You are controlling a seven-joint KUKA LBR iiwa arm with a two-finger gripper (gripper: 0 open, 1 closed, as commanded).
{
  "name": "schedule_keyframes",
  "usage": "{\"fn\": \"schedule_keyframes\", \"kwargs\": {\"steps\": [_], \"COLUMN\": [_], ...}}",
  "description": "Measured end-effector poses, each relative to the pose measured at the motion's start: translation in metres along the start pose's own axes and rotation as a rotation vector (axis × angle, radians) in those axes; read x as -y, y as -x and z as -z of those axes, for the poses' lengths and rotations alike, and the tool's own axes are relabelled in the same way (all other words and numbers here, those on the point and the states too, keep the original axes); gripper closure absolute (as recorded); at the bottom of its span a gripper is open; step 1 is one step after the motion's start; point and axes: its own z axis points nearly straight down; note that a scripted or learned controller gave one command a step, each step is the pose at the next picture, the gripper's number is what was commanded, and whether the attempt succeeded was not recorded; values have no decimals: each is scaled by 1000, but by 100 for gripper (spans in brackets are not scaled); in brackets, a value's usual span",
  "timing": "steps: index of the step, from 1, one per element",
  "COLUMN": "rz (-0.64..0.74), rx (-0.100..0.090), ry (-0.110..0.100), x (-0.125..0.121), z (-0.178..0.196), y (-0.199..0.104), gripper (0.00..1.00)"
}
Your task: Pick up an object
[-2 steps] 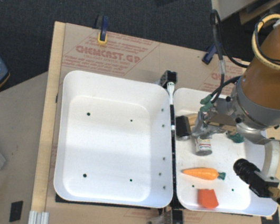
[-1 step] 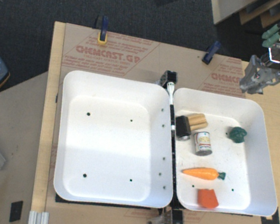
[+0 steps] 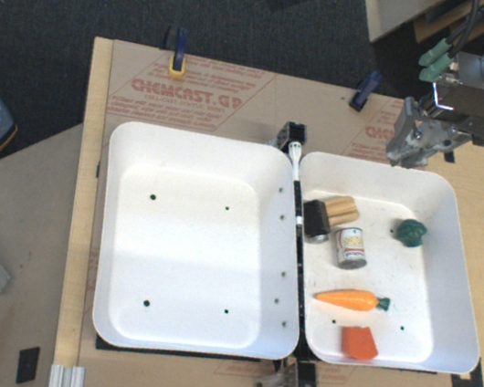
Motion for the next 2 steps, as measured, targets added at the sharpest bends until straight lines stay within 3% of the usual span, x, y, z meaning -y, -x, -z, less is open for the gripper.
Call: {"fn": "schedule_keyframes", "kwargs": {"steps": [1, 2], "rz": [2, -8], "rx": [0, 6], "ry": [-3, -23], "x": [-4, 3], "z": [-2, -219], "y": [-63, -54], "gripper": [100, 100]}}
